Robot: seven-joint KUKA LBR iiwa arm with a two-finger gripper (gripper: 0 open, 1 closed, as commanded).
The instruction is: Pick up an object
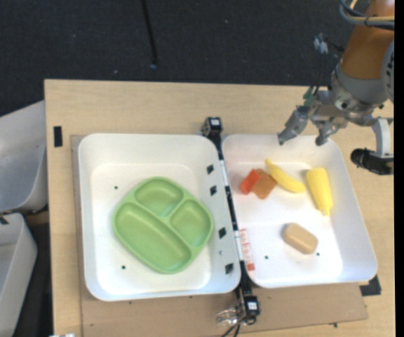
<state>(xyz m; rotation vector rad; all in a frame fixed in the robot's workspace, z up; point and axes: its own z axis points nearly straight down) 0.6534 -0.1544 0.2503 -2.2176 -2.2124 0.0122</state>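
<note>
The tool (304, 133) hangs spread wide and holds nothing, above the far rim of the right bin (342, 258), beyond the banana (285, 177).

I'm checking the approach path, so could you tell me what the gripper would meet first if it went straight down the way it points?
Probably the bare floor of the right bin near its far edge. The open gripper hangs just beyond the banana and the corn cob, though depth is unclear.

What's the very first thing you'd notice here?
The big green divided plate in the left bin grabs the eye first. Next come the bright toy foods in the right bin: a yellow banana, yellow corn and an orange piece. The arm's tool hangs open above that bin's far edge.
</note>
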